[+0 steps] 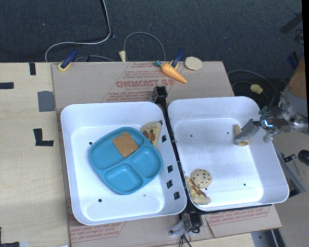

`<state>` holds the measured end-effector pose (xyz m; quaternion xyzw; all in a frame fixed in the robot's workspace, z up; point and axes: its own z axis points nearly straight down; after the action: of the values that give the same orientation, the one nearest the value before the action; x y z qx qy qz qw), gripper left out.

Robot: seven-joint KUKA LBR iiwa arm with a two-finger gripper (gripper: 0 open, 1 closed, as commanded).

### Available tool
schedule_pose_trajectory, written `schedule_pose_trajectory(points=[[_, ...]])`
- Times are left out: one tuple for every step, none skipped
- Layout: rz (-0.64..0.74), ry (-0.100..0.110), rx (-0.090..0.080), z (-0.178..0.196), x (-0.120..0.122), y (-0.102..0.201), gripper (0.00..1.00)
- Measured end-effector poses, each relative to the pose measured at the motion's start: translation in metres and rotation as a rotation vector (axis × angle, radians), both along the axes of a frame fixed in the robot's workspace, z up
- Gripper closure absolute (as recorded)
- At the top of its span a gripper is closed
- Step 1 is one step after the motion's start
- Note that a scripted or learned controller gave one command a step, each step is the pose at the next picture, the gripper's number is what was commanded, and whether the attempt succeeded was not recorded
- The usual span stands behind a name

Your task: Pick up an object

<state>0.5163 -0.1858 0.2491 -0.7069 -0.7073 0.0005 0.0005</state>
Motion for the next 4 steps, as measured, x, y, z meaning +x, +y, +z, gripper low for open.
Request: schedule_pose_trajectory(points=[[0.001, 0.005, 0.000, -0.132, 0.051, -0.022, 0.00], [0.003, -0.005, -0.003, -0.133, 0.107, -0.038, 0.00], [0.005, -0.003, -0.005, -0.163, 0.154, 0.002, 0.00], [0.005, -0.007, -0.004, -0.161, 0.154, 0.065, 0.00]])
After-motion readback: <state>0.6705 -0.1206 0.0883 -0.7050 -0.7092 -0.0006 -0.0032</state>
